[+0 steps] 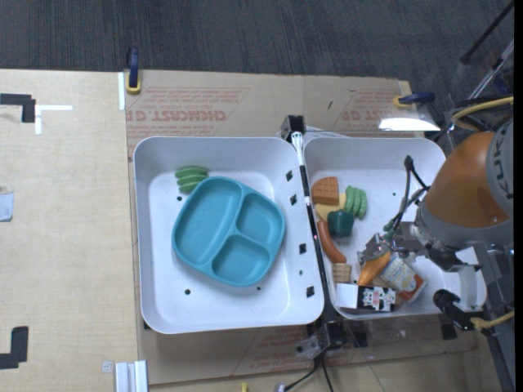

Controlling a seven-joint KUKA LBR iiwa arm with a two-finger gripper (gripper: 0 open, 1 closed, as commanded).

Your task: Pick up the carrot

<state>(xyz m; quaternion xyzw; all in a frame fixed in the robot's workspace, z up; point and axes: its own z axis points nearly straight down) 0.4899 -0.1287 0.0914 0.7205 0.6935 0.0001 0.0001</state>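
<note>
The carrot [370, 271] is a small orange piece in the lower middle of the right bin [384, 149]. My gripper [382, 250] sits directly over its upper end, reaching in from the right under the orange wrist band. The gripper touches or nearly touches the carrot, and its body hides the contact. A pale packet with an orange edge [400, 278] lies against the carrot on its right.
The right bin also holds an orange block [325, 190], green vegetables [355, 200], a dark green piece [339, 223], a sausage [331, 242], a cracker [341, 273] and a black-and-white carton [372, 299]. In the left bin lie a blue divided plate [229, 231] and a green pod [192, 178].
</note>
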